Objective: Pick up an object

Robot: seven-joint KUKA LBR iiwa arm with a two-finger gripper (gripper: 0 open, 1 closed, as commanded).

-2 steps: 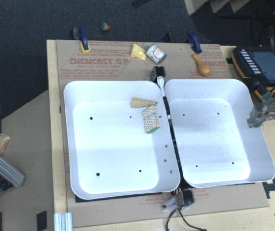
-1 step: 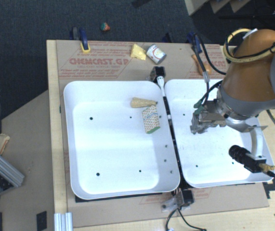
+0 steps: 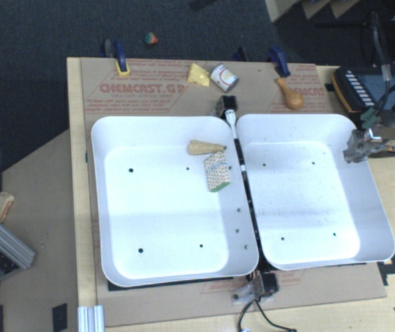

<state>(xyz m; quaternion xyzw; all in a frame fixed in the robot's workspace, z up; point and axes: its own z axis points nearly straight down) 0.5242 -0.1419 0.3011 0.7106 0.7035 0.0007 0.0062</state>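
Two white bins [image 3: 114, 185] are set on a tan board [image 3: 155, 88] printed with red lettering; a beige cone [image 3: 205, 147] and a green-and-white patterned packet [image 3: 216, 171] are seen at centre; blue clamps [image 3: 120, 56] are fixed along the top.

My claw [image 3: 358, 146] hangs low at the end of my reach, its grey metal tip pointing away from my wrist. Behind it my arm [image 3: 391, 113] rises, partly cut off. Nothing sits between my fingers.
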